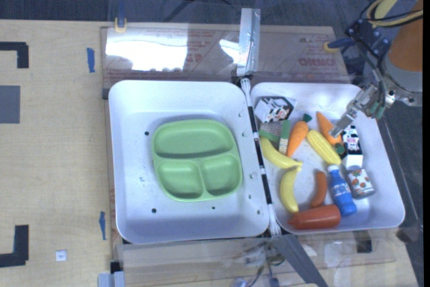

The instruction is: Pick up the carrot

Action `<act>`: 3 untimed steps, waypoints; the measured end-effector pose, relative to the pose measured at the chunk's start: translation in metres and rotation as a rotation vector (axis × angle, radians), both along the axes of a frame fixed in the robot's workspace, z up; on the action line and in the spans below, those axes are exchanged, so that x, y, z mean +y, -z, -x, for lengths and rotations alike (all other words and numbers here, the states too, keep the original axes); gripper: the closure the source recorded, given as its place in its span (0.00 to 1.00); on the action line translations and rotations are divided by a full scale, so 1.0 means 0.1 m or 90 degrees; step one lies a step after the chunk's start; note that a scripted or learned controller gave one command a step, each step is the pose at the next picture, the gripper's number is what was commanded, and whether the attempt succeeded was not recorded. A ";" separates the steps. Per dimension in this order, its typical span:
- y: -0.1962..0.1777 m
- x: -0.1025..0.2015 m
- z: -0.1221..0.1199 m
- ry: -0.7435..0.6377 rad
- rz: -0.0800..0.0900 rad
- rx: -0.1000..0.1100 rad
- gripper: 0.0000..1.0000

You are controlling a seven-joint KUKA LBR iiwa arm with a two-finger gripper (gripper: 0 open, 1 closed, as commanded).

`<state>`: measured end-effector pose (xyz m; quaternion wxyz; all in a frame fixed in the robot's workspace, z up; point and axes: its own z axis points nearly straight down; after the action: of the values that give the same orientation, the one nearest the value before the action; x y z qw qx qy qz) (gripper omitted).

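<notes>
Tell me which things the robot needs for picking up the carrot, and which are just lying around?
Needed:
carrot
gripper

Just lying around:
bananas
corn cob
blue bottle
red sausage
green tray

Hand (351,116) above right bin (393,201), near carrot (296,136)

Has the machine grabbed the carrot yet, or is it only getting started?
Not yet. The carrot lies in the right bin among the other toy foods, beside the corn cob. The gripper hangs low over that bin, to the right of the carrot, with nothing visibly in it. Reaching the carrot, gripping and lifting all remain.
</notes>
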<state>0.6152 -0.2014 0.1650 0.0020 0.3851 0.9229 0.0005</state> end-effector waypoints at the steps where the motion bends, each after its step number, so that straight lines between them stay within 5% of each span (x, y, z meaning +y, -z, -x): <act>1: 0.15 0.44 -0.48 -0.060 0.001 -0.002 0.00; 2: 0.79 0.12 -0.37 -0.057 0.000 0.004 0.00; 3: 0.66 0.13 -0.41 -0.056 0.001 -0.004 1.00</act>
<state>0.6557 -0.1889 0.0986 0.0053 0.3443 0.9389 0.0011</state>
